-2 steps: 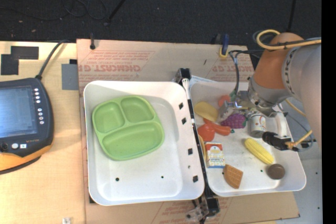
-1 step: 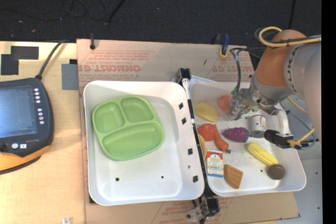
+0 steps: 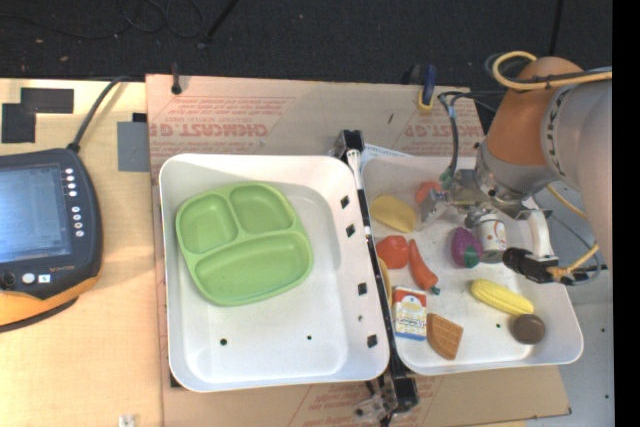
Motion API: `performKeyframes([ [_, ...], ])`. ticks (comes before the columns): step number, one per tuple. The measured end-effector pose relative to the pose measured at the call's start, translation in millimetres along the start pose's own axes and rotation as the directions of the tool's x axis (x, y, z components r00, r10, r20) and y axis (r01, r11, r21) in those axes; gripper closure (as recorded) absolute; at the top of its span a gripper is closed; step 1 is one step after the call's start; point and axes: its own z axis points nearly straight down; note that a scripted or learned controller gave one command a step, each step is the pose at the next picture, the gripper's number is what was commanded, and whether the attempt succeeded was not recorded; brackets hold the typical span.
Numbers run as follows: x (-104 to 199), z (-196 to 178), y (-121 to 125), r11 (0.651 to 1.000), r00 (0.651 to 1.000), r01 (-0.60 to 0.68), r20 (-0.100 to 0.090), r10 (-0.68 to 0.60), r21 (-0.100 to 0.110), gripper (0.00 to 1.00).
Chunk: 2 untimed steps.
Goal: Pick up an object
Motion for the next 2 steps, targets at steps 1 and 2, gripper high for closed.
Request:
performKeyframes([
  [1,-9.3,10.3,-38.6,1.000,1.000,-0.004,-0.002,0.004,-0.001,0.00],
  [2,-10.4,9.6,-86.0,1.000,1.000,-0.003,-0.002,0.003,-0.002,0.00],
])
